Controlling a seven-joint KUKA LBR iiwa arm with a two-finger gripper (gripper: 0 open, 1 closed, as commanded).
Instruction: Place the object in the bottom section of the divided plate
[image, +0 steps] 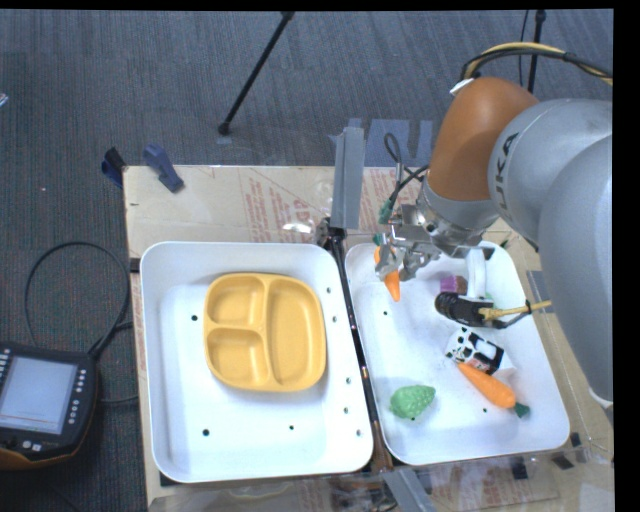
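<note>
The yellow divided plate (266, 331) sits in the left bin (165, 400). Right of the plate, over the right bin (545, 420), the gripper (398, 262) is clenched on a small orange carrot (393, 286) — hanging tip-down. Further right lie a green object (412, 400) and a larger carrot (488, 384).

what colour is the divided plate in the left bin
Yellow, a plain warm yellow all over, with no pattern. The divided plate shows clearly in the camera view.

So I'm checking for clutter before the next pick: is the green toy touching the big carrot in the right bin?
Apart. The camera view shows bare white bin floor between the green toy and the big carrot.
</note>
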